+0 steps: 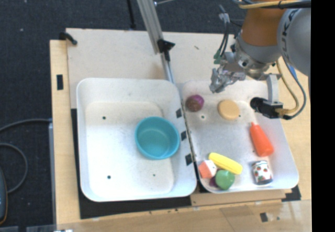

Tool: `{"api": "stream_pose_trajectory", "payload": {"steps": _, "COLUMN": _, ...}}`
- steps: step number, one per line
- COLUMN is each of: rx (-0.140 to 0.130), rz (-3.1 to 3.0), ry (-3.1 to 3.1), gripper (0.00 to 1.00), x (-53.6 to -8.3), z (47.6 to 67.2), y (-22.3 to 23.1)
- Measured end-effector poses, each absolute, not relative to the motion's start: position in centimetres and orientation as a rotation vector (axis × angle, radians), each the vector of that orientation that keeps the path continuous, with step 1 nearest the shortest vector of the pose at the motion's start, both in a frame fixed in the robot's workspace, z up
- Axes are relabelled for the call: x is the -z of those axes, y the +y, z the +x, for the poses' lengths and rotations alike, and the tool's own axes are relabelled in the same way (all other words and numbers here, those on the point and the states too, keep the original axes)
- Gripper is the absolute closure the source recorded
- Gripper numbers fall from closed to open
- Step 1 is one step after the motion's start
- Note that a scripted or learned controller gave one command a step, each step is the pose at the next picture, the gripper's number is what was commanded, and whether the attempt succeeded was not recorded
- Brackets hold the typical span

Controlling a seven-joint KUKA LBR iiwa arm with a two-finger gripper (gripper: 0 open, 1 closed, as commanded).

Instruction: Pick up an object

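Observation:
My gripper (217,85) hangs above the far edge of the right bin (238,136), with nothing seen between its fingers. Just below and left of it lies a small purple ball (194,102). A tan round disc (229,109) sits below and right of the gripper. An orange carrot-shaped piece (260,140) lies further right. At the bin's near edge sit a yellow banana (225,163), a green fruit (224,179), a small red and white piece (207,168) and a patterned can (261,172).
A blue bowl (157,137) rests in the left bin (104,136). A slanted metal pole (152,21) comes down to the bins' far edge between them. A black fitting (264,105) with cables sits at the right bin's far right side.

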State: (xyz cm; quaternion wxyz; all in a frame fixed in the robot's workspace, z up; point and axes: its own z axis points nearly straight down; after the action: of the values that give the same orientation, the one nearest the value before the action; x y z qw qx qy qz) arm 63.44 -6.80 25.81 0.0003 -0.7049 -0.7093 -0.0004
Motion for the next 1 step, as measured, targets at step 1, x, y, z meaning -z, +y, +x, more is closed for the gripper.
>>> {"api": "stream_pose_trajectory", "payload": {"steps": 1, "rx": 0.003, "rz": -2.212, "ry": -2.229, "gripper": 1.00, "x": -26.32, "z": 61.82, "y": -1.35}}
